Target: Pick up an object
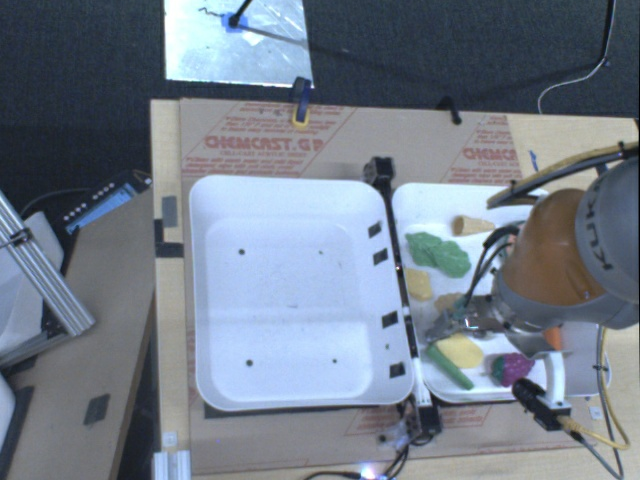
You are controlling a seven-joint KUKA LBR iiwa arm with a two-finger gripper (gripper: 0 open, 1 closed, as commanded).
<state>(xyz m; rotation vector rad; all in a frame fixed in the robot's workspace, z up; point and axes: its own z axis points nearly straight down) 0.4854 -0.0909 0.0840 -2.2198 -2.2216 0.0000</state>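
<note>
The right bin point(410, 200) holds several small items: a green leafy piece point(438, 252), a tan wedge point(472, 226), a pale yellow chunk point(418, 285), a yellow lump point(459, 350) with a green stick point(452, 367) beside it, and a purple piece point(510, 368). My gripper point(456, 320) hangs low over this bin, just above the yellow lump and right of the pale chunk. The arm's orange band point(550, 253) and grey wrist cover the bin's right half. Nothing shows as held.
The left bin point(290, 293) lies beside the right one, with a black clip-lined divider point(395, 268) between them. Both rest on a cardboard sheet point(270, 138). A shiny foil sheet point(238, 26) lies at the back, and cables point(570, 83) trail at the right.
</note>
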